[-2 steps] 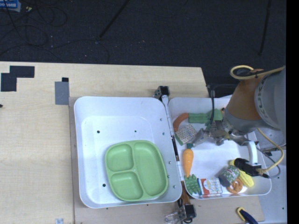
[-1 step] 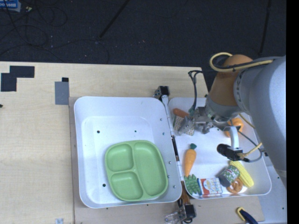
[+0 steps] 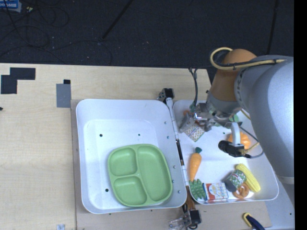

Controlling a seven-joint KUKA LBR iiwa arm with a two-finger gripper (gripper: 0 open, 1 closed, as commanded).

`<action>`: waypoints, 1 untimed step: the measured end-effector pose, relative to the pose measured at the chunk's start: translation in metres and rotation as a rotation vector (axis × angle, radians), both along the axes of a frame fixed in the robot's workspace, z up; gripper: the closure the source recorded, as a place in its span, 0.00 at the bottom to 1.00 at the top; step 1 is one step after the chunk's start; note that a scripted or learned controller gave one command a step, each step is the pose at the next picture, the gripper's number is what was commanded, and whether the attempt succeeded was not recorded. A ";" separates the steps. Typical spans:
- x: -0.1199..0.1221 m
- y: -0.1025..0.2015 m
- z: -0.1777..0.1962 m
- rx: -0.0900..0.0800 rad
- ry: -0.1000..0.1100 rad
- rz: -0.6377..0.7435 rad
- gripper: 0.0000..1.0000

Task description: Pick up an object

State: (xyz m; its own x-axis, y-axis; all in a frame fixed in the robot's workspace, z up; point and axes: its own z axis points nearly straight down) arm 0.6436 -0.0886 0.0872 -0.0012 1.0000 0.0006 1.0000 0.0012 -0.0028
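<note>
My gripper (image 3: 192, 121) hangs low over the far left part of the right bin (image 3: 271, 188), reaching in from the right. Just under and in front of it lies a small patterned packet (image 3: 194, 133); whether it touches the packet I cannot tell. Nearer the front lies an orange carrot (image 3: 194, 164) with a green top. A yellow corn cob (image 3: 248, 177), a small green can (image 3: 235, 179), a pretzel (image 3: 242, 191), a red and white box (image 3: 215, 191) and a green leafy piece (image 3: 196, 188) sit along the front of the bin. An orange round thing (image 3: 244, 140) shows behind the wrist.
The left bin (image 3: 91, 128) holds a green divided plate (image 3: 139, 175) in its front half. A ridge with clips (image 3: 175, 138) separates the two bins. The big grey arm (image 3: 273, 109) covers the right bin's far right side.
</note>
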 end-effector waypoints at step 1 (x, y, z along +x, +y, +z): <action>-0.066 0.003 0.019 0.000 0.002 -0.001 0.00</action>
